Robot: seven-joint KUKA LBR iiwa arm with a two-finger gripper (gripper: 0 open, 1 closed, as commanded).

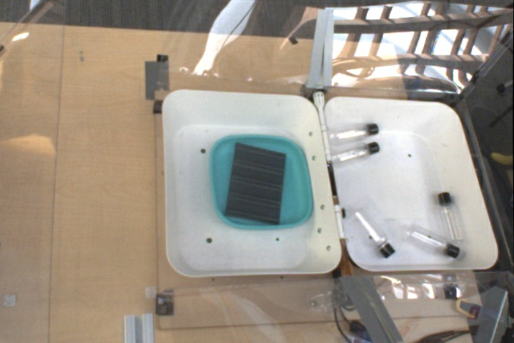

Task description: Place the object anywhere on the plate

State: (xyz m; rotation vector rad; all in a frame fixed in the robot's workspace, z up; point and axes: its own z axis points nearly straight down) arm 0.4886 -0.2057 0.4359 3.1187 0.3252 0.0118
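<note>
Fingers first: I cannot tell how far open they are or whether they have hold of anything. A dark ribbed block [257, 183] lies flat on the teal plate [299, 201], which sits in the middle of the left bin [185, 249] on the table [80, 173]. The block is well inside the plate's rim, with teal showing on every side. If the block is the task's thing, the placing looks done, and the careful finish is a straight lift away so nothing nudges it off. The right bin [409, 173] holds clear tubes with black caps. If one of these is meant instead, the tube at centre right [448, 217] seems the easiest pick, since it lies well apart from the others. The pair at upper left, an upper tube [353, 131] and a lower tube [353, 150], lie close to the wall between the bins, which leaves little room to close around them. Two more, a lower-middle tube [371, 230] and a lower-right tube [432, 239], lie near the bottom edge. A tube will likely roll, so it is best gripped across its middle, square to its length. It should be let go low over the plate, so that the raised rim stops it.
</note>
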